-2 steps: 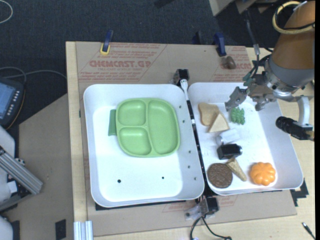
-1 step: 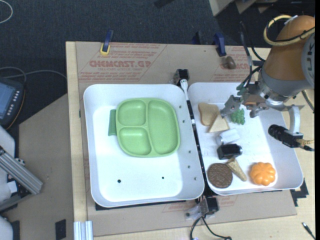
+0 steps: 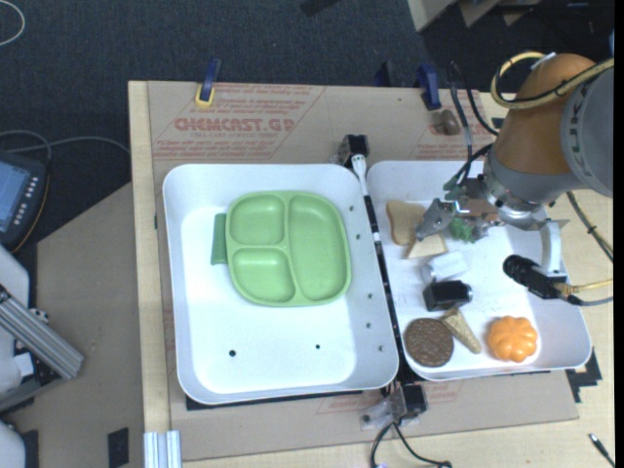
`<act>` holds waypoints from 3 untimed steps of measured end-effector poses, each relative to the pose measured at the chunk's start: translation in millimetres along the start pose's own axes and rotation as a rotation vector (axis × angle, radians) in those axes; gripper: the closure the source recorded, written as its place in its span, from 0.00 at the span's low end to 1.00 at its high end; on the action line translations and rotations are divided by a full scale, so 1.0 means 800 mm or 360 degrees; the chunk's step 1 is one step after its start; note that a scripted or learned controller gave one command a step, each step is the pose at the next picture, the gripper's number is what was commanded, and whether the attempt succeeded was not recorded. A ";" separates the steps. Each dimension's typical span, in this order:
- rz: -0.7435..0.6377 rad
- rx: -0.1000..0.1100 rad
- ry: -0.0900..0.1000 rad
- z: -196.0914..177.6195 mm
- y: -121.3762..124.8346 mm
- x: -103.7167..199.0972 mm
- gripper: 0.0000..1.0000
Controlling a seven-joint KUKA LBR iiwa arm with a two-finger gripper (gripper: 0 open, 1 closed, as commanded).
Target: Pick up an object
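Note:
My gripper [image 3: 447,220] hangs low over the upper middle of the right bin [image 3: 575,331], under the orange-banded wrist. A small green item [image 3: 466,228] shows right beside its tip; whether it is held is unclear. Just left lie a pale yellow wedge [image 3: 400,218] and a tan piece [image 3: 423,248]. Below the gripper sit a white block [image 3: 449,262] and a black object [image 3: 447,293]. Near the front of the bin are a brown round cookie [image 3: 429,341], a tan cone [image 3: 463,331] and an orange pumpkin [image 3: 512,337].
The left bin [image 3: 195,291] holds a green divided plate [image 3: 289,247]. A black cylinder [image 3: 529,275] with a cable juts from the arm over the right bin's right side. Clamps and cables sit along the bench's far edge.

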State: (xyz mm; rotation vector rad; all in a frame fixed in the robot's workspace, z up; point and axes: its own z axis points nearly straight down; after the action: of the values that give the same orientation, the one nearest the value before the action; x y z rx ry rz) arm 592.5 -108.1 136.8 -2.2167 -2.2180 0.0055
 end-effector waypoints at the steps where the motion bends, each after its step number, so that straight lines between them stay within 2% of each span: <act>1: 0.0001 -0.0002 0.0000 0.066 0.000 0.001 0.00; 2: 0.0003 -0.0011 -0.0003 0.049 0.001 0.000 1.00; 3: 0.0003 -0.0019 -0.0005 -0.029 -0.001 -0.007 1.00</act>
State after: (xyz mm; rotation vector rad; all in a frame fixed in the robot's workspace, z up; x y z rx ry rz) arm 591.7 -113.6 159.7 -2.2267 -2.2233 -0.0044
